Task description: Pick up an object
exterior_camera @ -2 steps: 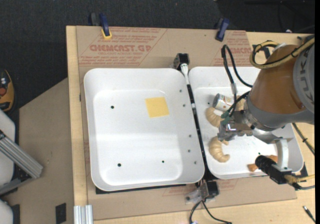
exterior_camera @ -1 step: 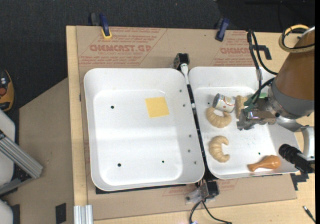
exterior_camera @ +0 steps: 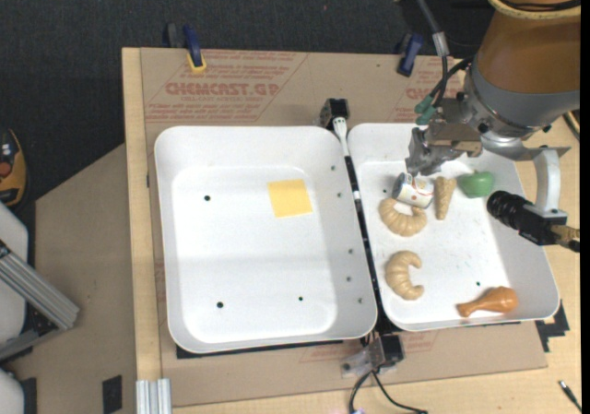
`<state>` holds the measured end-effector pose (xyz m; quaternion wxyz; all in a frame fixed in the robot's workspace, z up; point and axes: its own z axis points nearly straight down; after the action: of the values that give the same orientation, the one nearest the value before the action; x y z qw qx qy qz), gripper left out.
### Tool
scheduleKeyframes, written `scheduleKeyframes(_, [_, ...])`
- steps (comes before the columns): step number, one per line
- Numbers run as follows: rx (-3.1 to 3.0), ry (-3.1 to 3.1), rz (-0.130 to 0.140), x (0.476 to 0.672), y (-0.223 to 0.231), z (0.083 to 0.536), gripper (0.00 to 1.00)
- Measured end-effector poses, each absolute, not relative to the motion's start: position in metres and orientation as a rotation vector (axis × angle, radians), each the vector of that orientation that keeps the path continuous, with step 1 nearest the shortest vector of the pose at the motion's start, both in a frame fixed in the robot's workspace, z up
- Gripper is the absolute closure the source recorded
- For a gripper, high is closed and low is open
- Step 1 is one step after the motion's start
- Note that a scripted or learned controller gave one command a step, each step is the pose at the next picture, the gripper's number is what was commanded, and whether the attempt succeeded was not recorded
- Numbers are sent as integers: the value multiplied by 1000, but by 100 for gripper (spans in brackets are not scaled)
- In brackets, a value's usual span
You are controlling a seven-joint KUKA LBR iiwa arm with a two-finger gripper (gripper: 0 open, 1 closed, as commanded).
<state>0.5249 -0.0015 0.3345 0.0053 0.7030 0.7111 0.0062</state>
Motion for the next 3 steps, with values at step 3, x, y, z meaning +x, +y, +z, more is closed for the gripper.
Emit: scheduleKeyframes(3, [2236, 2219, -18, 650, 7, 401, 100])
